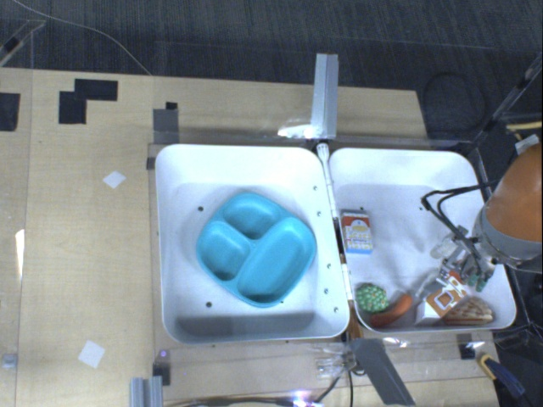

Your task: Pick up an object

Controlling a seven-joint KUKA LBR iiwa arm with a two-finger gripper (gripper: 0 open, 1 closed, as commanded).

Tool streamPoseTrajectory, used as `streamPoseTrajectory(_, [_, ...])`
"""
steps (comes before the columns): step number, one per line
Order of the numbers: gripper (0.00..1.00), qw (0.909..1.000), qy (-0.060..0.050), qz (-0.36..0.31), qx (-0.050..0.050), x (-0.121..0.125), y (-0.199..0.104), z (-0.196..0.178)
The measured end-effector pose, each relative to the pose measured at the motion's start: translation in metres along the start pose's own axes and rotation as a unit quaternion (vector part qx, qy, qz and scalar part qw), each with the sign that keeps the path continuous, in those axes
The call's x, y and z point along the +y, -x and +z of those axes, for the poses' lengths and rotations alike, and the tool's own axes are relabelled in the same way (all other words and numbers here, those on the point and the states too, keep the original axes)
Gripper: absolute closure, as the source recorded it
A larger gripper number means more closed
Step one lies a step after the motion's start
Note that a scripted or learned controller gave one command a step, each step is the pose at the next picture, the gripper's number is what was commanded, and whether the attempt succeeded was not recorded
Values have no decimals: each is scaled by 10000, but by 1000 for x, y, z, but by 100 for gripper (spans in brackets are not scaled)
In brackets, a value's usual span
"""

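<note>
Hovering low in the right bin's (399, 164) front right corner, my gripper (454, 280) sits over a small card (445, 298) — grip unclear; I cannot tell — beside the bread (472, 314).

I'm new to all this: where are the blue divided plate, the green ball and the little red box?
Blue divided plate (257, 248), camera view, centre ridge.
Green ball (371, 296), camera view, top.
Little red box (356, 233), camera view, face.

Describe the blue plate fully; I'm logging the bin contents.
The blue plate is a light-blue divided dish with rounded corners and three compartments, smooth like plastic. It lies flat, right side up and turned at an angle, near the middle of the left bin, touching only its floor. Nothing sits in its compartments.
</note>
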State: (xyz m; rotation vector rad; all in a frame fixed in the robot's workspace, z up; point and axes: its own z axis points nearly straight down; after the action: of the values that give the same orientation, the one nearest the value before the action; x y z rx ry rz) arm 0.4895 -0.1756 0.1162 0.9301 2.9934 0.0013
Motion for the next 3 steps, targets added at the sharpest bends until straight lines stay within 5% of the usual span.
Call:
streamPoseTrajectory(1, [0, 9994, 5, -352, 7, 91, 39, 8])
streamPoseTrajectory(2, [0, 9991, 2, -415, -16, 24, 47, -124])
streamPoseTrajectory(3, [0, 9999, -4, -170, 1, -25, 17, -63])
